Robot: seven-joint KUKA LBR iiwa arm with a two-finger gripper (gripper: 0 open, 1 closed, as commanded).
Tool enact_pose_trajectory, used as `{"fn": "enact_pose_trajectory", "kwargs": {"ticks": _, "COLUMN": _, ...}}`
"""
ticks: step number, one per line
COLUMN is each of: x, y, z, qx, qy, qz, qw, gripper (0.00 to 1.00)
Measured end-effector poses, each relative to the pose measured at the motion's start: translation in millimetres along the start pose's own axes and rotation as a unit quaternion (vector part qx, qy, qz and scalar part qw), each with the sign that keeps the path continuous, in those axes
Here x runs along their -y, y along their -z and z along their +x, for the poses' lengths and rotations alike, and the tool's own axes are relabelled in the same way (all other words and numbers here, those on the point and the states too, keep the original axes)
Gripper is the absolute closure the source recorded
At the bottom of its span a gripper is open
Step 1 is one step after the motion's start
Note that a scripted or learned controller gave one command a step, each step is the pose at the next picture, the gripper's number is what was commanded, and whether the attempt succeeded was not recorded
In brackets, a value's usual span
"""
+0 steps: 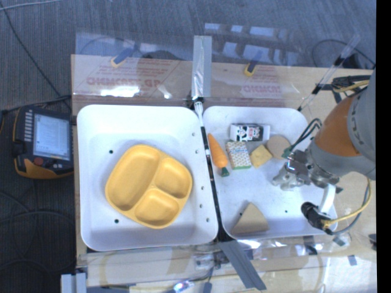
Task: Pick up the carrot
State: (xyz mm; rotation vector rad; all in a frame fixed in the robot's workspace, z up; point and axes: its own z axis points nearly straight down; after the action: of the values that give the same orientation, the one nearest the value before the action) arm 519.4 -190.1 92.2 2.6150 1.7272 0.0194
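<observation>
A tan wedge-shaped block (249, 218) lies nearest; the grey arm's gripper (292, 174) hovers (jaws' state unclear) well right of the orange carrot (217, 152).

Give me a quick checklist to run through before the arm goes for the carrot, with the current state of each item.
1. Carrot in view in the right bin: ok, it lies along the bin's left wall.
2. Room around the carrot: not ok, the wall is on one side and the sponge is close on the other.
3. Gripper above the carrot: not ok, it is at the bin's right side.
4. Path across to the carrot: cannot tell, the cheese wedge and the round tan piece lie between.
5. Fingers ready: cannot tell.
</observation>
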Motion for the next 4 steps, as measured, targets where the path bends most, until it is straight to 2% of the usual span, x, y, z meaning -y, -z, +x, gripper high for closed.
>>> {"fn": "enact_pose_trajectory", "kwargs": {"ticks": 1, "x": -13, "y": 158, "z": 4, "qx": 0.006, "qy": -0.092, "qz": 0.007, "qw": 0.9957, "gripper": 1.0}}
{"fn": "enact_pose_trajectory", "kwargs": {"ticks": 2, "x": 35, "y": -1, "z": -1, "qx": 0.003, "qy": -0.235, "qz": 0.002, "qw": 0.9721, "gripper": 1.0}}
{"fn": "enact_pose_trajectory", "kwargs": {"ticks": 3, "x": 19, "y": 125, "z": -43, "qx": 0.007, "qy": -0.236, "qz": 0.006, "qw": 0.9717, "gripper": 1.0}}
{"fn": "enact_pose_trajectory", "kwargs": {"ticks": 4, "x": 33, "y": 114, "z": -11, "qx": 0.007, "qy": -0.318, "qz": 0.007, "qw": 0.9481, "gripper": 1.0}}
